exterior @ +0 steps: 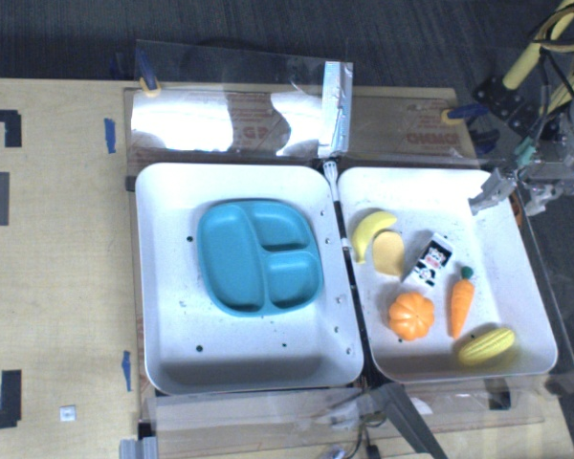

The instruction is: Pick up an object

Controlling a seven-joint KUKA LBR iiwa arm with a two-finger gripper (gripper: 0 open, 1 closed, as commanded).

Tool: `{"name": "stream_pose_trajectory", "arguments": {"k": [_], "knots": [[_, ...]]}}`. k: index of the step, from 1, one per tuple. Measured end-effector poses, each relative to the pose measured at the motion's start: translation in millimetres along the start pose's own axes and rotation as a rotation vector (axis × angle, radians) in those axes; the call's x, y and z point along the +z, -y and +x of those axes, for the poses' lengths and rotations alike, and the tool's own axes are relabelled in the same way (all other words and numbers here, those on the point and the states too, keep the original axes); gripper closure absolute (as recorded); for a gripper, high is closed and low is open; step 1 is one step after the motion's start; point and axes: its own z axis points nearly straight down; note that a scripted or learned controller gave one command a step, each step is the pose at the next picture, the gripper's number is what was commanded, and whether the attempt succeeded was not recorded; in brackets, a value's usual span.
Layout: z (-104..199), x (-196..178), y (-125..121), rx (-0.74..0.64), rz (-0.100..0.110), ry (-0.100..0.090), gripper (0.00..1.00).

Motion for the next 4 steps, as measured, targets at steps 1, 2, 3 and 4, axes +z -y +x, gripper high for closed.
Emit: {"name": "stream_pose_trajectory", "arguments": {"k": [1, 2, 3, 4], "knots": [[-21, 102, 42, -0.048, 0.005, -0.001, 0.00], [-38, 182, 72, -0.018, -0.006, -0.011, 0.00], [-41, 173, 73, -0.015, -0.006, -0.005, 1.00], [25, 57, 52, -0.028, -0.007, 0.001, 1.00]]}}
